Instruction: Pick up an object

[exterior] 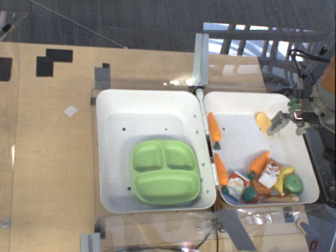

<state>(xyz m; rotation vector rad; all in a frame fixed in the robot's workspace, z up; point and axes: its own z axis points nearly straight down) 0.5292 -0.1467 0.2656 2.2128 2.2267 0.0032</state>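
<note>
While the grey arm with the orange band pokes in from the right edge, its two-finger gripper [286,123] hangs over the upper right part of the right-hand shallow white bin [239,105], and honestly I can't tell how the fingers are set, it's too small and dark to read. Nothing visible between them.

Just left of the gripper there's a small yellow rounded piece [263,121] lying on the bin floor, close to the nearest finger, can't say if it's touching. Along the bin's left wall sit two orange toy carrots, one higher up [213,128] and one lower [221,169]. The rest is heaped in the bottom right corner: another orange carrot [258,163], a white and red packet [270,173], a yellow banana [283,178], a round green fruit [293,183] and a small colourful carton [237,185], all jumbled together and touching.

The left-hand white bin [115,114] holds a light green plastic divided tray [166,171] with three compartments, sitting toward the front.

Both bins rest on a pale wooden bench [47,140] with a few black square marks at the upper left. Behind it the floor is dark grey carpet [131,9], and some metal framing stands at the upper right.
</note>
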